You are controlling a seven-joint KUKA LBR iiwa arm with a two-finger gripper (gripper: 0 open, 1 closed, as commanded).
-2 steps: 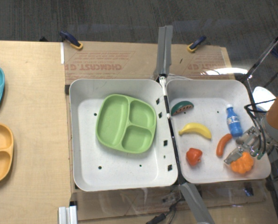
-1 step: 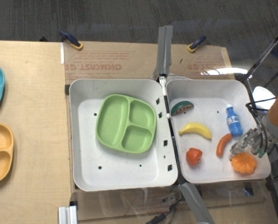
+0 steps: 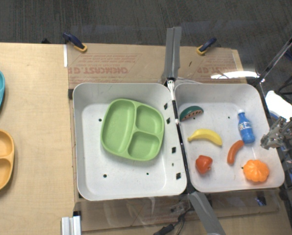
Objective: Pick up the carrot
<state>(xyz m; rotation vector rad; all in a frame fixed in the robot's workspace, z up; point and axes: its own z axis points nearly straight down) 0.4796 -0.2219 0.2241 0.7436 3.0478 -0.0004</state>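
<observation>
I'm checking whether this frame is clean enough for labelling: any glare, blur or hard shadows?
Camera view: bright glare streaks the brown cardboard sheet behind the right white bin; the metal two-finger gripper at the right edge looks soft and blurred; the small orange-red carrot and the green divided plate are sharp, casting only faint, soft shadows under even lighting.

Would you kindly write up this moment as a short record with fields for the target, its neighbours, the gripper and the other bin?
target: carrot, lying in the right bin, untouched
neighbours: blue bottle above it, orange pumpkin below right, banana and red pepper to its left
gripper: at the right bin's right rim, apart from the carrot
left bin: holds a green divided plate
</observation>
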